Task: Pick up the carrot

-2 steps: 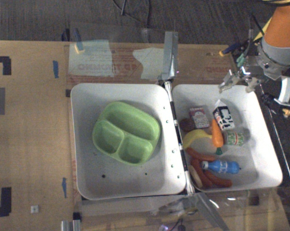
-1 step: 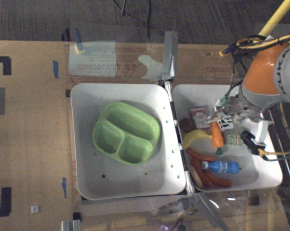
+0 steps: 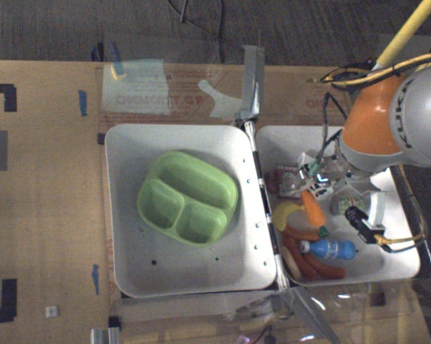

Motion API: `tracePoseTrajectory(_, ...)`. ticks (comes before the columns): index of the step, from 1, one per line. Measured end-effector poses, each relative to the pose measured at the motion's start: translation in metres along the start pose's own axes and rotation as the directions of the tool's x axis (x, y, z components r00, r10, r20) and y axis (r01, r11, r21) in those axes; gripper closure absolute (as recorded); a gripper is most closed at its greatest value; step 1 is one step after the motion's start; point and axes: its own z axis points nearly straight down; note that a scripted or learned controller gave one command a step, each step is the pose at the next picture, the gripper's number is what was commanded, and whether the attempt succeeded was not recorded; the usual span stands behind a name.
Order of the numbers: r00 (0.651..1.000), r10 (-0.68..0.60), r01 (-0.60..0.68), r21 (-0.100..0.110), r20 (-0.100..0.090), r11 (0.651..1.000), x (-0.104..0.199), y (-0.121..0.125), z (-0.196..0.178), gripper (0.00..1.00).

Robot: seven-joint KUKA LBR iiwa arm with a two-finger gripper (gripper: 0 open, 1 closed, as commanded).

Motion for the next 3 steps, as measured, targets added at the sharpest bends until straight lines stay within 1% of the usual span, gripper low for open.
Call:
tracePoseTrajectory(1, 1.0, 0.003, -0.003, -0.006, 0.005, 1.0, -0.003, 0.001, -0.012, 1.0)
tracePoseTrajectory(2, 1.0, 0.003, -0.003, -0.006, 0.005, 1.0, -0.003, 0.002, -0.012, 0.0)
tracePoseTrajectory(3, 0.969, -0.246, 0.247, 0.017, -0.015, 0.969, 0.013, -0.071, 0.008, 0.0)
